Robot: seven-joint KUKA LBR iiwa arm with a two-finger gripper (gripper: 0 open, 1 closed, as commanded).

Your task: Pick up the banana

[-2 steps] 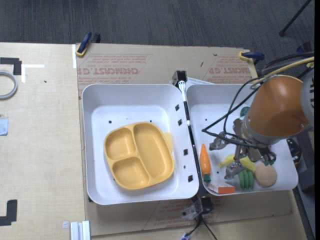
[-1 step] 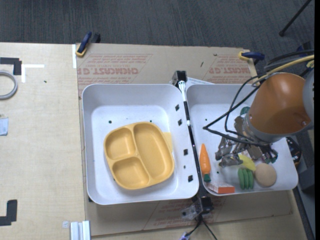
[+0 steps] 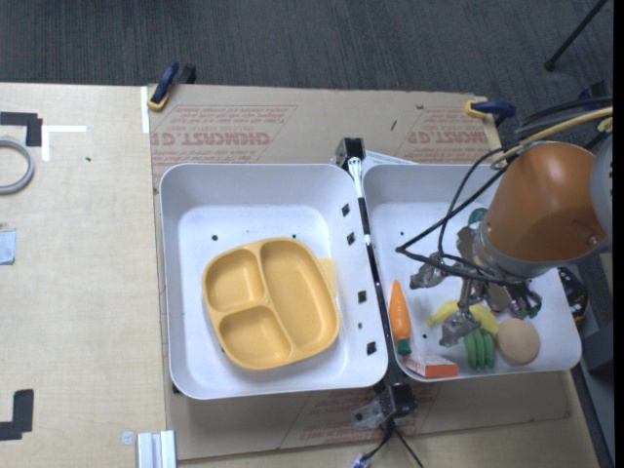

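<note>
The banana (image 3: 442,312) lies in the right bin (image 3: 419,198), near its front. Only yellow bits of it show on either side of the tool. My gripper (image 3: 466,306) hangs directly over it, low in the bin, and covers its middle. The arm's orange band (image 3: 541,203) sits above the wrist and hides part of the bin's right half. I cannot make out whether anything is held.
Beside the banana lie an orange carrot (image 3: 399,310) to the left, a green pod-like toy (image 3: 478,349), a tan egg-shaped toy (image 3: 518,341) and a small red-and-white piece (image 3: 435,368). The left bin (image 3: 195,213) holds a yellow divided plate (image 3: 270,302). Cables loop over the right bin.
</note>
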